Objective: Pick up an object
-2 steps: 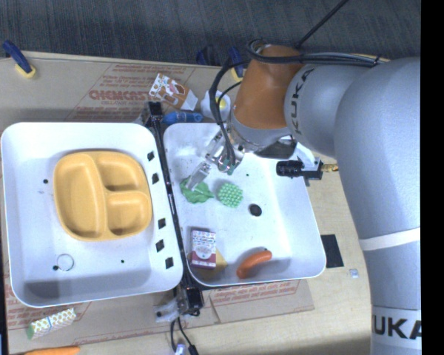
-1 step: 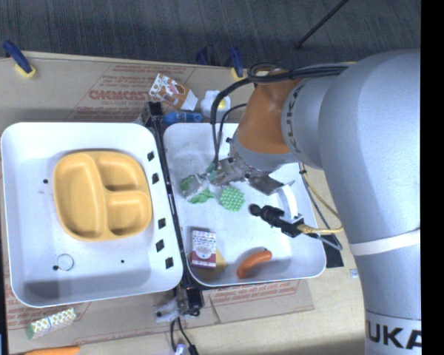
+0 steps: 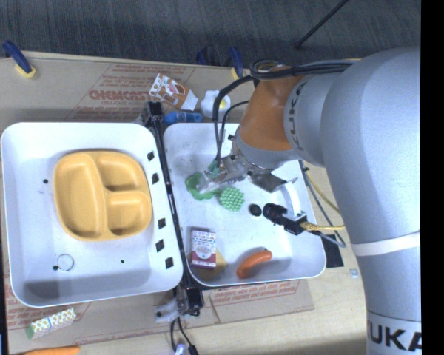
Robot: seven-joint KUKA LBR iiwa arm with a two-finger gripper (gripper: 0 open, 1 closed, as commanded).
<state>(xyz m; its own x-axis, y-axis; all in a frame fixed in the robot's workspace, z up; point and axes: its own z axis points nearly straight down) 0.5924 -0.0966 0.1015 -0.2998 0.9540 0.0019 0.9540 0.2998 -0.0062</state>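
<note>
Gripper (image 3: 220,174) is down in the right bin (image 3: 311,261), fingers closed on a green object (image 3: 202,187). Near it lie a green ball (image 3: 231,197) and an orange sausage (image 3: 253,262).

The arm (image 3: 370,161) covers the right bin's (image 3: 311,261) far right corner and runs off the bottom edge. The claw's (image 3: 220,174) fingers blur into a green thing (image 3: 202,187) below it, so their state is unclear. The red box's (image 3: 203,247) print is too small to read.
</note>
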